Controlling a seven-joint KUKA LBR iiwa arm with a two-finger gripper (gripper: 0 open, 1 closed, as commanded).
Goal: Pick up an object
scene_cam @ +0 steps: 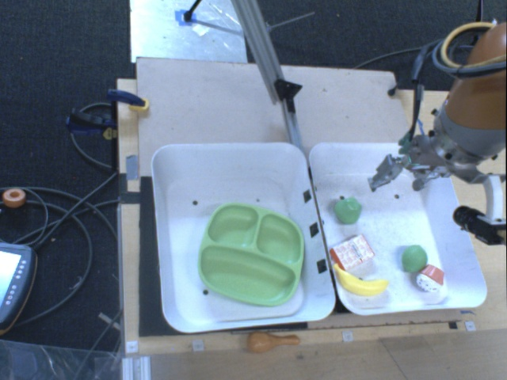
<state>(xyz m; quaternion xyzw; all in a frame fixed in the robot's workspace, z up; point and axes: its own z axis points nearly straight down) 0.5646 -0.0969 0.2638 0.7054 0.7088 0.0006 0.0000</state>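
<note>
Near the right bin's (467,236) far edge, the claw (383,174) hangs open, gripping nothing. Lower it squarely over the green ball (347,210) nearby, straddling it before you close.

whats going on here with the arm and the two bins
The arm's gripper hangs over the right bin, holding nothing. Below it lie a green pepper, a small carton, a banana, a green ball and a red-and-white piece. The left bin holds a green tray. No pick yet.
</note>
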